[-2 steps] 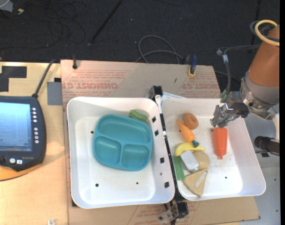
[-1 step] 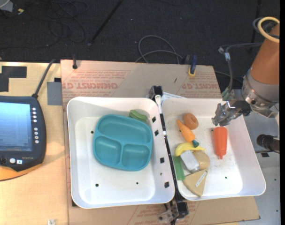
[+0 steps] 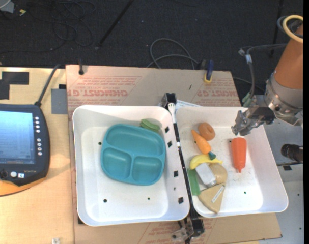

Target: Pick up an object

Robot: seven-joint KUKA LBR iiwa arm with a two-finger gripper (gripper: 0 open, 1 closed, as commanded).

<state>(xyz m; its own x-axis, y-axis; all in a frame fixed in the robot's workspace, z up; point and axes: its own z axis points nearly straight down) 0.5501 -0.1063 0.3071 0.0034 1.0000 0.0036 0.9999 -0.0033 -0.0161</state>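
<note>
Camera view: looks down at a slant on two shallow white bins side by side on a cardboard-covered surface (image 3: 144,85).
Arm: grey with an orange band (image 3: 290,60), reaching in from the right above the far right corner of the right bin.
Hand: the dark hand (image 3: 242,126) hangs over the upper right part of the right white bin (image 3: 276,197), just above the top end of the orange carrot-shaped toy (image 3: 239,154); nothing shows between its tips, and whether it is wide or narrow cannot be told from here.
Orange carrot-shaped toy: lies lengthwise in the right bin, near its right wall, apart from the other items.
Brown round doughnut-like toy (image 3: 206,131): in the upper middle of the right bin.
Small orange carrot with a green end (image 3: 202,144): just below the doughnut, tilted.
Yellow banana toy (image 3: 202,160): below the small carrot, touching the pile.
Grey-white block (image 3: 206,174): in the pile, beside a tan wedge-shaped piece (image 3: 213,198) near the front of the bin.
Left white bin (image 3: 88,197): holds a teal divided plastic tray (image 3: 134,154) with three compartments; a green item (image 3: 150,125) pokes out at the tray's far edge.
Tablet-like screen device (image 3: 17,144): on the surface at far left, well apart from the bins.
</note>
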